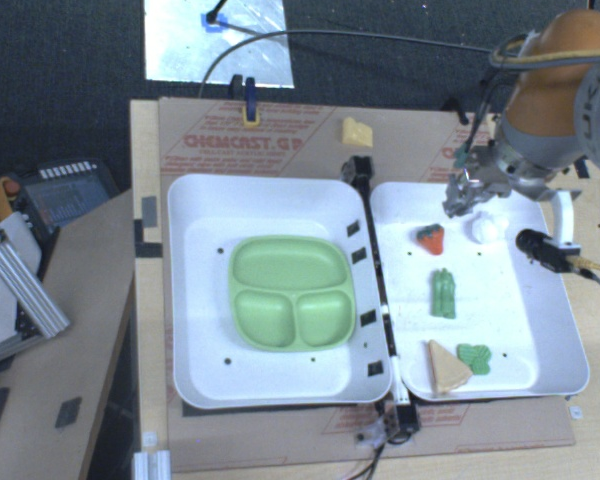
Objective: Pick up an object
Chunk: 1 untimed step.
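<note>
Tan wooden desk point(90, 298) w/ cardboard sheet point(280, 133), dark carpet behind. Red-orange strawberry-shaped toy point(432, 238) in right white bin point(550, 318), near far edge. End effector point(462, 200) above it; grip state can't tell.

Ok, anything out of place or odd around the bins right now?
One thing: a small yellow block lies outside both bins, on the board behind them near the divider. The rest sit inside the right bin: red piece, white piece, green stalk, wedge, green leaf. The green tray sits squarely in the left bin.
</note>
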### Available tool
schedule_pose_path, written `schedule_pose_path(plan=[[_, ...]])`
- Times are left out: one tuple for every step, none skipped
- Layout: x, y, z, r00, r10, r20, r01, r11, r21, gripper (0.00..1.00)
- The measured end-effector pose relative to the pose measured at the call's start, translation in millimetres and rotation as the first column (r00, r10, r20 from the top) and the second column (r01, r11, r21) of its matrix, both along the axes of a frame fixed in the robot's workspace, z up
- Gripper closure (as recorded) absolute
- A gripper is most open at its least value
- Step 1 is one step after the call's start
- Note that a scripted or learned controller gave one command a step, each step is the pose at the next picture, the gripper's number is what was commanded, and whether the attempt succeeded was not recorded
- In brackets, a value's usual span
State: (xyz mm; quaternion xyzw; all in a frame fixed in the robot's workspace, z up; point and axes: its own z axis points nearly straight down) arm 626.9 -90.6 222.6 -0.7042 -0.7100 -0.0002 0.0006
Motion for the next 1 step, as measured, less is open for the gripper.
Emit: schedule_pose_path(plan=[[-12.4, 53.4, 11.1, 1.0, 0.002, 0.001, -0.002, 1.0, 0.001, 1.0]])
